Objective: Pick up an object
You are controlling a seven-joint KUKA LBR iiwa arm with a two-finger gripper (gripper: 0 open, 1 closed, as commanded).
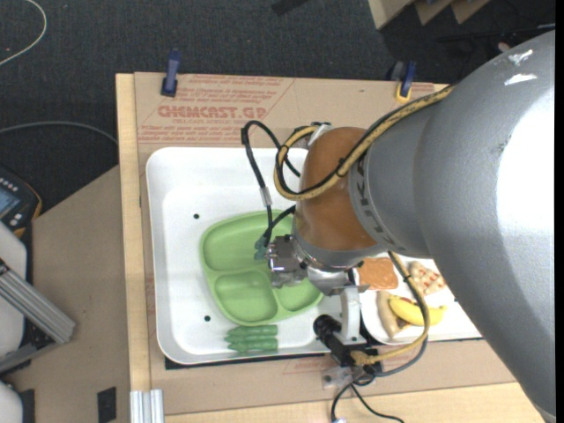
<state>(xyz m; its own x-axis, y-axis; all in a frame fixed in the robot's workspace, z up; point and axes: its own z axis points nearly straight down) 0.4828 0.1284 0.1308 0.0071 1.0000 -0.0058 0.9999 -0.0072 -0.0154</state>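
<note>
On your far left, outside the bench, lie a dark device with an orange rim (18, 203) and a metal rail (35, 311). Two blue clamps (170, 71) pin the board's back edge. In the left white bin (172, 236) you have one green divided tray (238, 267), tilted, and just in front of it, near the bin's front wall, one bundle of green beans (251, 337). The arm (423, 183) covers the tray's right part and most of the bench beyond. The gripper (284, 267) sits low over the tray; you cannot tell how it is set, as the wrist hides it. In the right bin (458, 320) you can count one banana (405, 311), one toast slice (381, 274) and one pizza slice (426, 280).
</note>
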